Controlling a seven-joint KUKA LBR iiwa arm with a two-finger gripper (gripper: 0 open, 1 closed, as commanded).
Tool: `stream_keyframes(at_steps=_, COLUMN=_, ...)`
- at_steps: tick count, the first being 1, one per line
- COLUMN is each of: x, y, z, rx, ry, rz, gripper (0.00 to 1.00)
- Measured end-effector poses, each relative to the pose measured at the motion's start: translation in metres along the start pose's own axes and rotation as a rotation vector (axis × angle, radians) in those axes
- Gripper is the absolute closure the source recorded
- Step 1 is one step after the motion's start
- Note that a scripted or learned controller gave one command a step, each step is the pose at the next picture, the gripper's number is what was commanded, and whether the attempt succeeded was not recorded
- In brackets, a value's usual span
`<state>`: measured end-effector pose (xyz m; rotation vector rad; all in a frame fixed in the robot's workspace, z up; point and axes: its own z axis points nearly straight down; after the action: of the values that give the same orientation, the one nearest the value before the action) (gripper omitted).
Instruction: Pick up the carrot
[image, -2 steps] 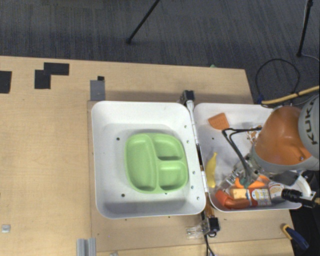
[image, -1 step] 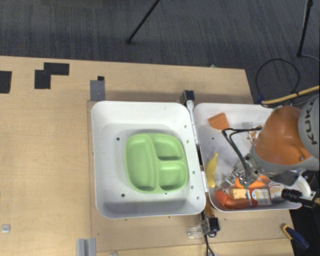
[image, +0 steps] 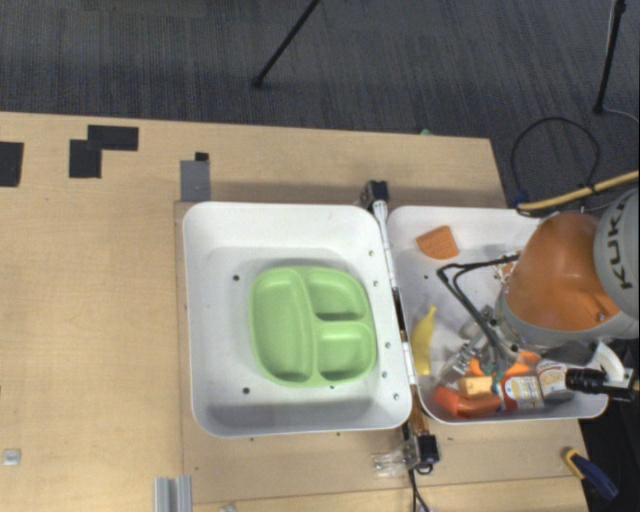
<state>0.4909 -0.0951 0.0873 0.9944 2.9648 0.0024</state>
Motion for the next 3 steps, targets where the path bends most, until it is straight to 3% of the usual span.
stream_keyframes(at_steps=1, x=0.0, y=0.0, z=0.0, rx=0.0, ry=0.0, rz=0.0, gripper=0.0)
stream_keyframes(at_steps=2, x=-0.001, y=0.002, z=-0.011, rx=-0.003, ry=-0.003, rz=-0.001, gripper=1.0)
stream_keyframes(at_steps=3, x=-0.013, y=0.002, z=0.0, rx=0.001, ry=0.008, rz=-0.291, gripper=1.0)
